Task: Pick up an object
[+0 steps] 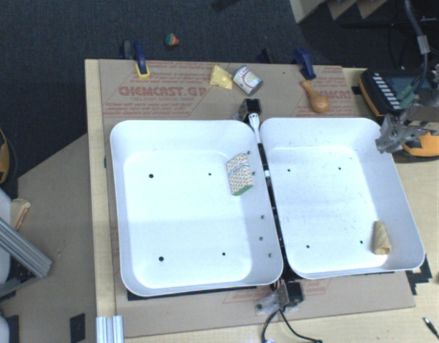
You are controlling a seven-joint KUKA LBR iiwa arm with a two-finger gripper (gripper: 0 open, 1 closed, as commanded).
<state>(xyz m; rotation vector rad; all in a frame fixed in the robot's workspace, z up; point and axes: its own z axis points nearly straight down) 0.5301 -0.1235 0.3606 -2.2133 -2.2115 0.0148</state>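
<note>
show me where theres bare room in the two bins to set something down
Left bin: open floor everywhere left of and below the patterned packet. Right bin: open apart from the tan piece in its near right corner. Crowded: the board strip beyond both bins.

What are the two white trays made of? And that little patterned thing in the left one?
The white bins look like smooth moulded plastic: rounded corners, a soft sheen. The patterned packet looks like crinkled printed paper or foil wrapper; too small to be sure.

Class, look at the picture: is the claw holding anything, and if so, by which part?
Nothing is held. The claw sits at the right bin's far right edge with nothing between its fingers.
</note>
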